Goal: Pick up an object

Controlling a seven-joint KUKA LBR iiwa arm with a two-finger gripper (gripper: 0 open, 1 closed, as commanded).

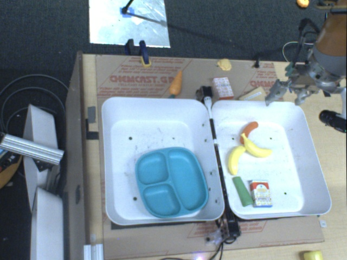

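End effector (287,91) splayed wide, empty, above right white plastic bin's far rim (282,106); risk of clipping rim or skidding off curved yellow plastic banana (255,149) beside orange sausage-shaped toy (249,129).

The only words I can read run in red print across the brown cardboard sheet (157,75) under my two bins: "CHEMCAST" and some letters after it, at about 11 o'clock from the left bin (116,145). More red print sits on the same sheet toward 1 o'clock, too small to make out. The small box (261,193) at 5 o'clock in the right bin (309,156) carries a red-and-white label I cannot read. The little carton (222,87) at 12 o'clock is likewise illegible.
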